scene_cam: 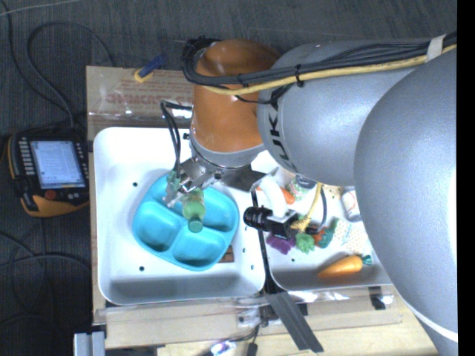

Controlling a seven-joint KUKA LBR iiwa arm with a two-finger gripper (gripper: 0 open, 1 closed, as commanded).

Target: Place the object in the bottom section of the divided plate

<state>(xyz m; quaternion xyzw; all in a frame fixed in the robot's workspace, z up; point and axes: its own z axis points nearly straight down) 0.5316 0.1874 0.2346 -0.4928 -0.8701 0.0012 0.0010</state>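
1. Two-finger gripper (185, 189): over the plate's upper part, fingers closed on the top of a small green bottle-shaped object (195, 213).
2. Green object: hangs below the fingers, above the plate's centre ridge.
3. Light-blue divided plastic plate (159, 228): lies in the left shallow white bin (119, 273).
4. Right white bin (297, 279): holds an orange carrot-shaped toy (343, 265) and mixed small items.

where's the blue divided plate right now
The blue divided plate lies in the left white bin, under the gripper, left of the toy-filled right bin.
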